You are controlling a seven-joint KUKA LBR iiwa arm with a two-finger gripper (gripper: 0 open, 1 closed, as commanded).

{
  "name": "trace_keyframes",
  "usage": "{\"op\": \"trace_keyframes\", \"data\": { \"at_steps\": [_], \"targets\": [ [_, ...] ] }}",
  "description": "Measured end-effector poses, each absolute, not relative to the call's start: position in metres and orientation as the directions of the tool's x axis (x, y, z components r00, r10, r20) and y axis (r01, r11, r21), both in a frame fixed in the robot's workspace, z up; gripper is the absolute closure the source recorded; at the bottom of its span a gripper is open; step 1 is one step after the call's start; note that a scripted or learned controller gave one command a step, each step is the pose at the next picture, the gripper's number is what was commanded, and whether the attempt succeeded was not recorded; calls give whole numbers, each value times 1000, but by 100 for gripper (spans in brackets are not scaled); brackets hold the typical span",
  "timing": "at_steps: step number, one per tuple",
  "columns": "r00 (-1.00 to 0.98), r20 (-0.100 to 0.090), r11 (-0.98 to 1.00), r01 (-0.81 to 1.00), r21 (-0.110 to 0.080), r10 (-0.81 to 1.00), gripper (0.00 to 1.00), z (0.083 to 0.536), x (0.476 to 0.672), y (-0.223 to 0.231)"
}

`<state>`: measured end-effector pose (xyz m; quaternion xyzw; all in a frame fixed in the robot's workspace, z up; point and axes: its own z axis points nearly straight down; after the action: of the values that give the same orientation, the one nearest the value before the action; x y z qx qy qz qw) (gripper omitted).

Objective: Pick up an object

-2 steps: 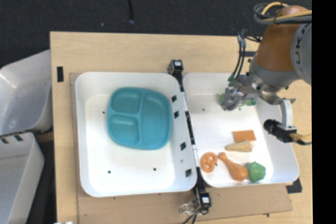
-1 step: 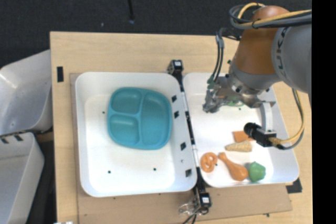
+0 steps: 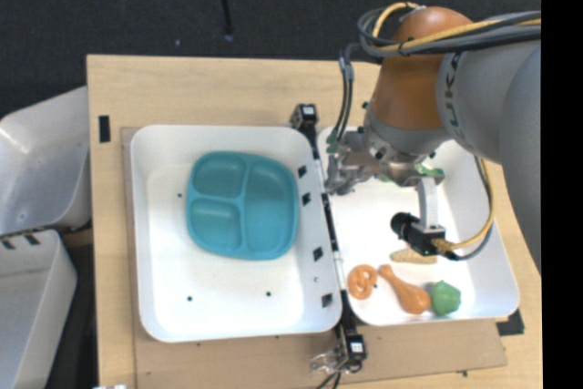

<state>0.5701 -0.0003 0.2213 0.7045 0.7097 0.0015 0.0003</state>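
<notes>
My gripper (image 3: pixel 346 168) hangs low over the top left corner of the right bin (image 3: pixel 492 273), close to the divider between the bins, under the orange wrist band. Near the front edge of that bin lie an orange pretzel-shaped toy (image 3: pixel 362 280), an orange drumstick-shaped toy (image 3: pixel 406 291) and a green ball-like toy (image 3: pixel 445 298). A small yellowish piece (image 3: pixel 412 258) rests just behind them. All of these lie well in front of the gripper, apart from it. Nothing is seen held.
A teal divided plate (image 3: pixel 243 203) lies in the left bin (image 3: pixel 155 287). A black connector with a yellow cable (image 3: pixel 412 232) hangs from the arm over the right bin. The arm's bulk covers that bin's back right part.
</notes>
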Motion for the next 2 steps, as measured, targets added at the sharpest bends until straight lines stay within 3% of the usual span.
{"op": "trace_keyframes", "data": {
  "at_steps": [1,2],
  "targets": [
    [-8,2,8,1000,3,1000,100,242,555,51],
    [-6,0,6,1000,-1,1000,100,232,543,89]
  ]
}}
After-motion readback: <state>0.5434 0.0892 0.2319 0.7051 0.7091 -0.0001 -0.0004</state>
